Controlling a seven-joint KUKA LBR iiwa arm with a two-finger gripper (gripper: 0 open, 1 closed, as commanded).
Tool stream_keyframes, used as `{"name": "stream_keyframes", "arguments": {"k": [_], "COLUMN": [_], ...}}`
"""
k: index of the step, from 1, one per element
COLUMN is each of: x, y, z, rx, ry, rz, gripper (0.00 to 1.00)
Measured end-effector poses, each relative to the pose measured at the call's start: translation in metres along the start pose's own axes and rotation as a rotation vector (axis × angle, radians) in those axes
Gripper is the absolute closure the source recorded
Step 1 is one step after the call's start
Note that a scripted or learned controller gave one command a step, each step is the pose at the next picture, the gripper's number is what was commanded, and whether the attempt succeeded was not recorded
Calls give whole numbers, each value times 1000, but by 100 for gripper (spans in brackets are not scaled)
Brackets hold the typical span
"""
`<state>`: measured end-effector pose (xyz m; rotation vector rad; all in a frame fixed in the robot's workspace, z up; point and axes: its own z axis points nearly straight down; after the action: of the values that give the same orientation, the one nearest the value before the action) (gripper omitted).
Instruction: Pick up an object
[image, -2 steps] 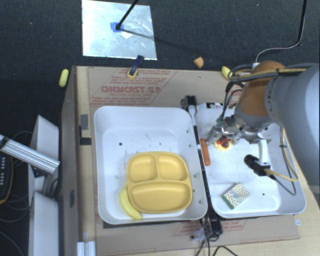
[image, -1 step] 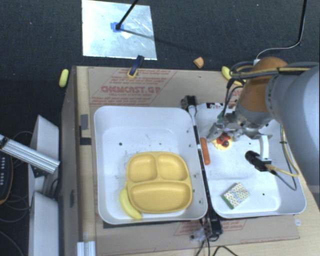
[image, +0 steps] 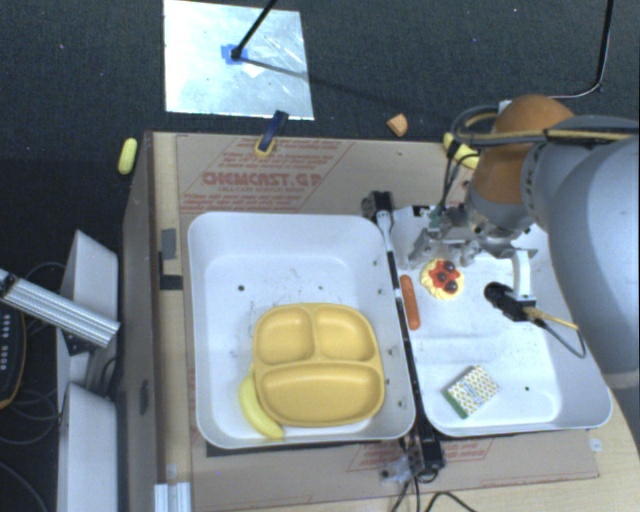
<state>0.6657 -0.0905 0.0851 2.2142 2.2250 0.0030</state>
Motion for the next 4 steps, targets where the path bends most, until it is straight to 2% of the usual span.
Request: {"name": "stream_keyframes", "arguments": {"k": [1, 2, 3, 4], "x": [6, 6, -78, -77], "y": [-30, -27, -59, -59], "z": [0, -14, -100, -99], "rx": [0, -8, -1, 0], "ry": [-2, -2, -2, -1], "rz": [4, 3, 4, 3], "gripper": [0, 100, 100, 0]}}
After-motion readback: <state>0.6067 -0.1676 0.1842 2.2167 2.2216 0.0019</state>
